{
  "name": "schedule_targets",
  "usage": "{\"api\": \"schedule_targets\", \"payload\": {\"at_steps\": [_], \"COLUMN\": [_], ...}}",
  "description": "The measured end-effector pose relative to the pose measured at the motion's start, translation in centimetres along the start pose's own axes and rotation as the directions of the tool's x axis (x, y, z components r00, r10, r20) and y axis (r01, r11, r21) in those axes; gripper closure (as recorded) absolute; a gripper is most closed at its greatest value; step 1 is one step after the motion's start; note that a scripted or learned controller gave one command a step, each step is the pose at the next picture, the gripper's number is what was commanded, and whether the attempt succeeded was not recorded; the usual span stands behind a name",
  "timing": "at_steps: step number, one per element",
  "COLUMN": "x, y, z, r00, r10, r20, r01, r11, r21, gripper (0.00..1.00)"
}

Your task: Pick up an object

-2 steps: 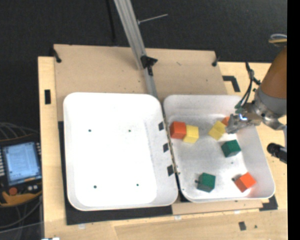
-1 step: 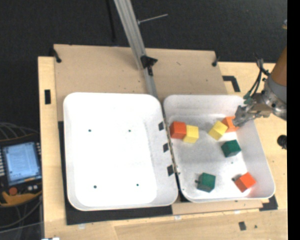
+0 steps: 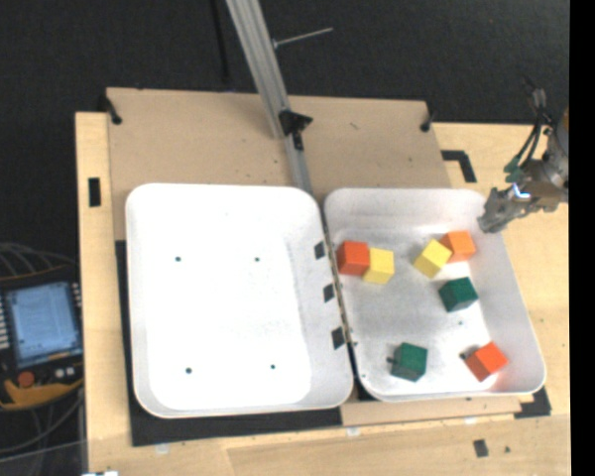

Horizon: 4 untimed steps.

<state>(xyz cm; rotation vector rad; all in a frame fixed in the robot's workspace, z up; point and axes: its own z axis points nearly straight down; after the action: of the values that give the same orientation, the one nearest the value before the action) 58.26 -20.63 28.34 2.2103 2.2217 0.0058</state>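
Observation:
The right bin (image 3: 407,206) holds several small blocks. An orange block (image 3: 354,258) touches a yellow block (image 3: 380,266) near the bin's left wall. Another yellow block (image 3: 432,258) sits beside an orange block (image 3: 461,244) toward the back right. A green block (image 3: 458,294) lies mid right, a second green block (image 3: 410,361) near the front, and an orange-red block (image 3: 485,360) at the front right corner. My gripper (image 3: 498,211) hangs at the bin's back right corner, above the rim and apart from the blocks.
The left bin (image 3: 223,296) stands beside the right one. A slanted metal rail (image 3: 268,77) runs from the top down to the gap between the bins. A teach pendant (image 3: 35,330) lies off the bench's left edge.

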Motion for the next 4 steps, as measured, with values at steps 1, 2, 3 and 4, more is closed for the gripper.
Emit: {"api": "schedule_targets", "payload": {"at_steps": [1, 2, 3, 4], "x": [5.2, 10.1, 14.5, 20.7], "y": [-0.2, -0.7, -1.6, -1.9], "z": [-0.6, 1.1, 1.2, 1.4], "r00": [1.0, 1.0, 1.0, 1.0], "r10": [-0.002, 0.0, 0.0, -0.003], "r20": [-0.003, -0.003, -0.003, -0.004], "r01": [0.002, 0.0, 0.001, 0.003], "r11": [1.0, 1.0, 1.0, 1.0], "r21": [0.006, 0.008, 0.008, 0.008], "gripper": [1.0, 1.0, 1.0, 1.0]}}
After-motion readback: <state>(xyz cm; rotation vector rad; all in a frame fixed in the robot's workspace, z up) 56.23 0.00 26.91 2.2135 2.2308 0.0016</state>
